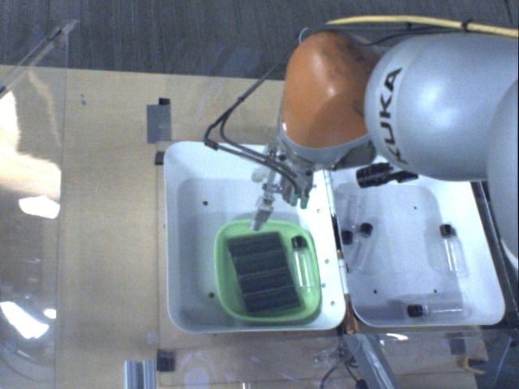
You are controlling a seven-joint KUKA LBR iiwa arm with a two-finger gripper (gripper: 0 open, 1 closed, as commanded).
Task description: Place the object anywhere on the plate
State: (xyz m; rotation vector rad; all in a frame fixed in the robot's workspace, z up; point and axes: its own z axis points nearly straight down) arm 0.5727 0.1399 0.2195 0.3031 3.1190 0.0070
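Dark grey carpet [162, 14] is showing along the top, and below it the pale wooden table [97, 217] is carrying two shallow white bins side by side. I am reaching in from the right, my grey arm [442, 112] with its orange band [324, 96] hanging over the seam between the bins and hiding the far part of the right bin [486, 294]. The left bin [174, 241] is holding a green plate [223, 275], which is sitting toward the bin's near right corner and taking up much of its floor. A dark ridged block [261, 272] is lying flat on the plate, running slantwise from upper left to lower right and sitting well inside the rim. Just beside the block, on its right, a clear vial [302, 262] with a black cap is lying on the plate too, along the right rim with its cap toward the far side. More small capped vials [448, 250] are lying well apart in the right bin, one of them near its right wall, another by its near wall. My pincer [263, 215] is hanging over the far edge of the plate, pointing down, just at the block's upper end as the camera is seeing it. Whether it is touching the block or the plate I cannot tell, and I cannot tell either whether it is standing wide or narrow.
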